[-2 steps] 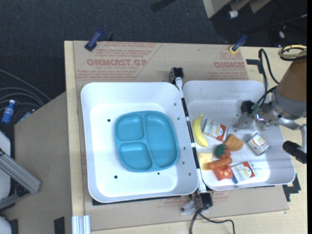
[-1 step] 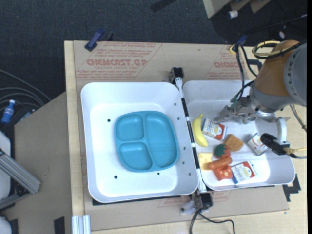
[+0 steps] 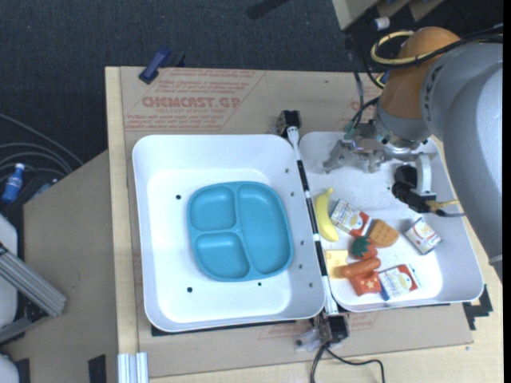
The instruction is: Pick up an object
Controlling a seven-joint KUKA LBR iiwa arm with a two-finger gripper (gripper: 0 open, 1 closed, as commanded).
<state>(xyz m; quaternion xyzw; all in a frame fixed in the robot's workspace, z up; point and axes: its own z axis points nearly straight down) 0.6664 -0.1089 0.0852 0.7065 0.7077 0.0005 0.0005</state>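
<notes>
My gripper (image 3: 354, 157) hangs over the far end of the right bin (image 3: 459, 282), open, with nothing between its fingers. Nearer the camera lie several toy foods. A yellow banana (image 3: 323, 216) rests along the bin's left wall. A small white carton (image 3: 345, 214) sits beside it, about 70 pixels below the gripper. Further on are an orange waffle piece (image 3: 382, 232), a yellow cheese slab (image 3: 336, 259), a red and orange carrot piece (image 3: 360, 269) and a red and white box (image 3: 398, 280). Another little carton (image 3: 423, 235) lies at the right.
The left bin (image 3: 156, 206) holds a blue divided plate (image 3: 238, 230). The grey arm with its orange band (image 3: 403, 86) crosses the upper right, above the right bin's far corner. A black clamp (image 3: 289, 122) sits on the divider between the bins.
</notes>
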